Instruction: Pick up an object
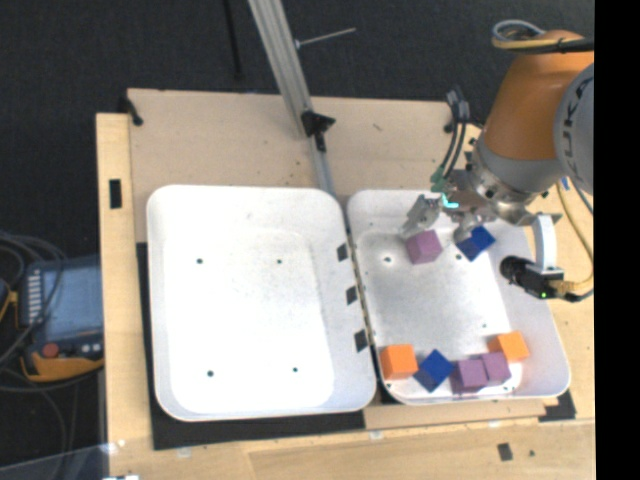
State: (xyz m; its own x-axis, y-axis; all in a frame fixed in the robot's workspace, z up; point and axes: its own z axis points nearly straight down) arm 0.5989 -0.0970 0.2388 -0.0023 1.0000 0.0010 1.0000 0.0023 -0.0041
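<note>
A purple cube [424,246] sits in the right bin [440,298], just below the left finger of the hand [447,218]. A blue cube [476,242] lies just below its right finger. The hand is spread wide, both fingers angled down over the bin's far end, with nothing between them. Well below it, along the bin's near wall, lie an orange cube [398,360], another blue cube [434,369], two purple cubes [481,372] pressed together and a second orange cube [512,346]. The arm [530,108] is cut off at the right edge. To the hand's left, the left bin [250,298] rests on the surface [220,138].
</note>
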